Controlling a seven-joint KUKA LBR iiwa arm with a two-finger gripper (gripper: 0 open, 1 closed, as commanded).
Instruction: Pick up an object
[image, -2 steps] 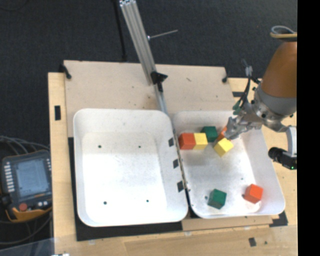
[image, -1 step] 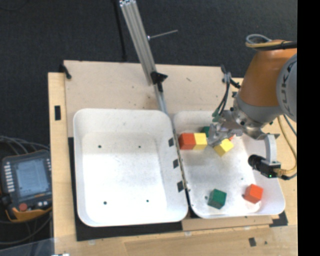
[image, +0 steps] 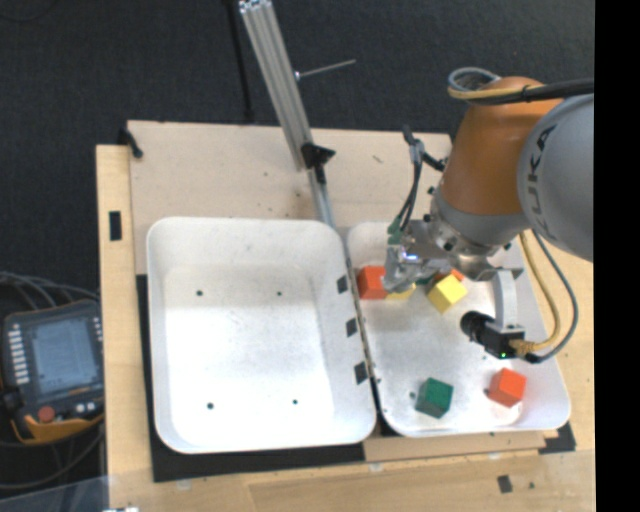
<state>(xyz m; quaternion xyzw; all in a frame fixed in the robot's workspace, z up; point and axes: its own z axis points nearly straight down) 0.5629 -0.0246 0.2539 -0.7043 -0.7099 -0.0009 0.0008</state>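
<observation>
Surveying from the overhead camera, I recorded the bench (image: 220, 170) as the largest item, a pale board carrying two shallow white bins side by side. I noted the left bin (image: 250, 330) beside the right bin (image: 540, 410), their inner walls touching along the middle. The arm (image: 500, 150), grey with an orange band, reached in from the right and hung over the upper part of the right bin. A slanted metal post (image: 285, 85) crossed the bench toward the bins' shared edge. A handheld control pendant (image: 55, 360) sat off the bench at the left.

I placed the gripper (image: 405, 262) low over the right bin's upper left corner. I could not tell how its fingers stood. Just beside it lay an orange block (image: 371, 283), and a yellow block (image: 447, 292) sat to its right. A green block (image: 434, 397) rested near the bin's lower wall, with a second orange block (image: 507, 387) nearby.
</observation>
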